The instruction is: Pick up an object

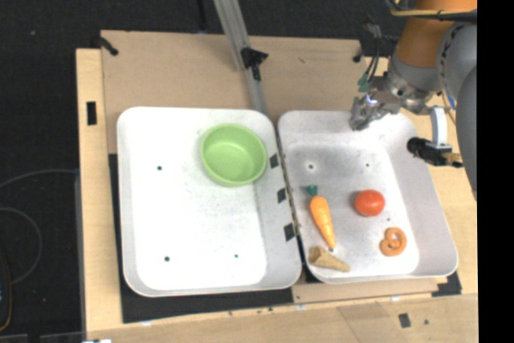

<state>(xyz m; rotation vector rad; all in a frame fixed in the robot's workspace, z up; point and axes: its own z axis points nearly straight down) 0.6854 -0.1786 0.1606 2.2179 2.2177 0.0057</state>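
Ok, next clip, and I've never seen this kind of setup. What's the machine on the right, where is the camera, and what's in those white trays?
One camera looks down on the bench at a slant. The grey and orange thing is a robot arm; its gripper hangs over the far edge of the right bin. Nothing shows between its fingers. That bin holds a carrot, a tomato, a small pretzel-like ring and a tan wedge. The left bin holds a green bowl.

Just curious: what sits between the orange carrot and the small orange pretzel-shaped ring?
In the camera view, a round red tomato sits between the carrot and the ring, slightly farther back.
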